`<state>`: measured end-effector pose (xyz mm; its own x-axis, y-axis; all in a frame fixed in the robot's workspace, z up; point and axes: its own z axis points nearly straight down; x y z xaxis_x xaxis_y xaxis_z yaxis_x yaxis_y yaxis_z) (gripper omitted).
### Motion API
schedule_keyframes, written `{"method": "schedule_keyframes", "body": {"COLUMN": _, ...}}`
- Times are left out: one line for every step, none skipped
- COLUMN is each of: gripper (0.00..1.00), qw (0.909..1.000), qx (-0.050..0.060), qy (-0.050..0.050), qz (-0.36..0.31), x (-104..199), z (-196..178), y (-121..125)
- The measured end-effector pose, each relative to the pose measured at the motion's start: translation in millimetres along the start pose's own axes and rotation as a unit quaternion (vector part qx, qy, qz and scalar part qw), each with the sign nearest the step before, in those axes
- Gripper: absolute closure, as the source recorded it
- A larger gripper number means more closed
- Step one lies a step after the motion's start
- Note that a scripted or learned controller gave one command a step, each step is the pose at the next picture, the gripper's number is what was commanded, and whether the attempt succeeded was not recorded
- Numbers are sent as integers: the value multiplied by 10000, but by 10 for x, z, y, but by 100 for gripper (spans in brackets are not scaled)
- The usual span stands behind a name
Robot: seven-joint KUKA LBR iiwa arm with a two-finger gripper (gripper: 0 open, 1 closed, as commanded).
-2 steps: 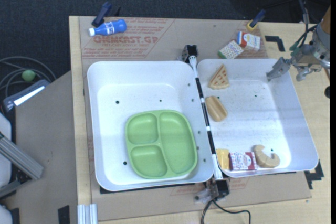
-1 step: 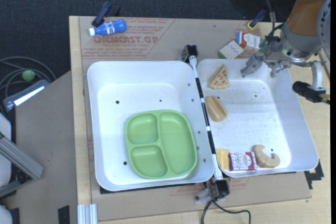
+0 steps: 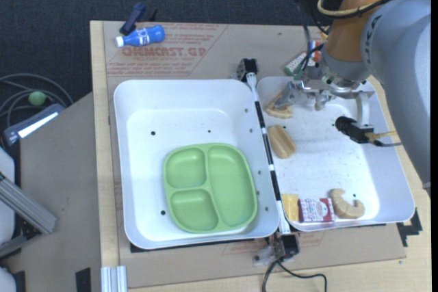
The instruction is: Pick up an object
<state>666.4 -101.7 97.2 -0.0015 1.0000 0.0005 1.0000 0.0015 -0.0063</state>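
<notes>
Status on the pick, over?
Gripper over right bin's far end. Tan piece lies beside it, not between the fingers. Nothing on top of it.

Left bin [image 3: 137,113]: one green plate [image 3: 209,187], rounded-rectangular, divided into three compartments, lying flat and face up toward the near right part of the floor. Right bin [image 3: 387,178]: five small items. A tan bun-shaped piece [image 3: 281,141] lies flat just beside the wall shared with the left bin, about midway along it. A second tan piece [image 3: 278,107] lies near the far corner on that same side; its outline is partly hidden. Along the near wall, in a row: a yellow block [image 3: 291,207], a red-and-white packet [image 3: 316,210] touching it, and just beside that a tan curved piece [image 3: 346,205] with a notch in its edge.
</notes>
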Motion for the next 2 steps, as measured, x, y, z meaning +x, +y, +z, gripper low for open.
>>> {"method": "schedule_keyframes", "body": {"gripper": 0, "qw": 10000, "qx": -45, "qy": -25, "qz": 8, "x": 53, "z": 52, "y": -37}}
{"method": "schedule_keyframes", "body": {"gripper": 0, "qw": 10000, "qx": 13, "qy": -6, "qz": -4, "x": 40, "z": 59, "y": 5}}
